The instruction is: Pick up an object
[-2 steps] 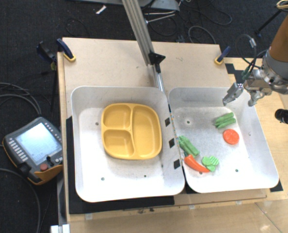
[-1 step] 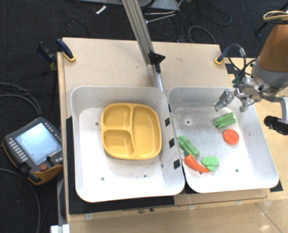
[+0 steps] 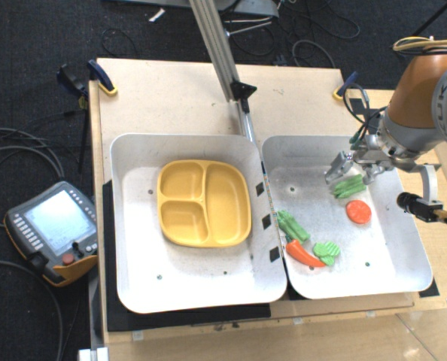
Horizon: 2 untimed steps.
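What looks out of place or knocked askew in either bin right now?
Nothing stands out. The yellow three-compartment plastic tray lies flat in the left white bin. The toy vegetables lie loose in the right white bin, and the gripper is at a green piece.

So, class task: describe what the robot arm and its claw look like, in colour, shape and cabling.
The arm is rounded and bulky, grey with an orange-brown band above the wrist. A yellow cable loops over its top. The claw is small, angular, silvery metal, with dark cabling near it. A black-and-orange fitting sticks out beside the wrist.
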Motion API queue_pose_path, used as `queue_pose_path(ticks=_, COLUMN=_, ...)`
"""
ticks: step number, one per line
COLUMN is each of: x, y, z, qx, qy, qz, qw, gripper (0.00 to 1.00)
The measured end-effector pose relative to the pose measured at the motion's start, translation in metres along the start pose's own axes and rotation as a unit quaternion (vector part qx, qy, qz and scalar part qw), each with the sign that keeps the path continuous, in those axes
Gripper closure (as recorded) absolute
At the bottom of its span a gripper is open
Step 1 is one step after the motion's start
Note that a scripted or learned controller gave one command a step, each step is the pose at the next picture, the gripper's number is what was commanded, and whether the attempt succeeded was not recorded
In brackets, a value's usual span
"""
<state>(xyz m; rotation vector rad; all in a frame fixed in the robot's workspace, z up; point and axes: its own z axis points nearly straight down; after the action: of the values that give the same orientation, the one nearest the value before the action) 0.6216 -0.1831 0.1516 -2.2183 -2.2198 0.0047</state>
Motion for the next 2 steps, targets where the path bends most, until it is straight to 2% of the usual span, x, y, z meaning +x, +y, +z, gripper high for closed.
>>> queue_pose_path(ticks=1, x=-0.001, y=0.002, z=-0.013, qx=-0.003, qy=-0.001, qz=0.0, qw=1.0, gripper=1.0)
queue_pose_path(ticks=2, x=0.0, y=0.003, z=-0.056, qx=-0.005, qy=-0.001, qz=-0.001, qw=1.0, gripper=1.0)
